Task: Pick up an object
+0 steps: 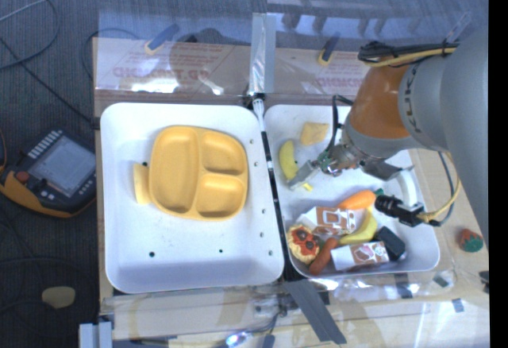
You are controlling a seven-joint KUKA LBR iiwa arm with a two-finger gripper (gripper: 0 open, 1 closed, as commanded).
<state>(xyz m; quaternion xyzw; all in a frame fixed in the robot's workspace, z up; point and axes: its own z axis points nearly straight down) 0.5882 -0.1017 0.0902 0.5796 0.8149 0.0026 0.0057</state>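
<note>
- The arm point(432, 104) is reaching in from the right over the right bin point(425, 255), and its gripper point(305, 172) is hovering low beside a yellow banana point(286, 158) near the bin's left wall.
- The step in hand appears to be the approach to a grasp: the gripper is sitting just right of the banana, and nothing is showing between its fingers.
- The jaws are looking parted by a small gap, though the slant of the view is making their exact spread hard to judge.
- The next move is probably calling for a short shift toward the banana, a drop, and a close around its curved body; the bin wall just beside it is leaving little room for the far finger.
- The banana is smooth, glossy and curved, likely plastic play food.
- A pale yellow wedge point(314, 132) is lying just behind it.
- Toward the front of this bin, a pile of toy food is crowding together: an orange carrot point(357, 200), a pizza slice point(302, 241), and small printed cartons point(336, 219).
- In the left bin point(119, 259), a yellow divided tray point(198, 172) with rounded compartments is resting, matte and rigid-looking.
</note>
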